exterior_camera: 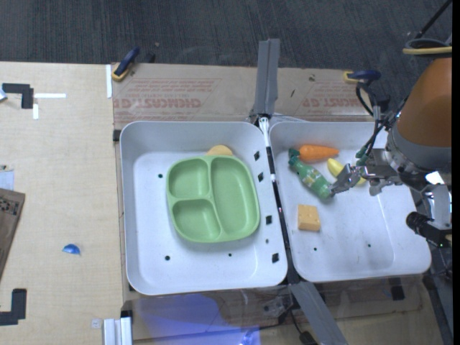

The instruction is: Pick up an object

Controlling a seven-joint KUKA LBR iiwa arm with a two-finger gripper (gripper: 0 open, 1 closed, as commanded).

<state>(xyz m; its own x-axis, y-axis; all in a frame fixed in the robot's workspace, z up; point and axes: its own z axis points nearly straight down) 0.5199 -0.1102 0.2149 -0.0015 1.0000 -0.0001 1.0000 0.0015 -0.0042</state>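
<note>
Gripper (pixel 350 178) low in the right bin (pixel 374 254), beside the green bottle (pixel 310 178).
Whether its jaws are parted is unclear; carrot (pixel 318 152), yellow piece (pixel 335 167) and sponge block (pixel 309 218) lie nearby.

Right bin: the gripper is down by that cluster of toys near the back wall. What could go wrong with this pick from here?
1. The green bottle, carrot and yellow piece lie packed close together, so the gripper may nudge or catch a neighbour instead of one clean object.
2. The bottle is rounded and lies on its side; it could roll or slip away.
3. The cluster sits near the right bin's back wall, leaving little room to approach.
</note>
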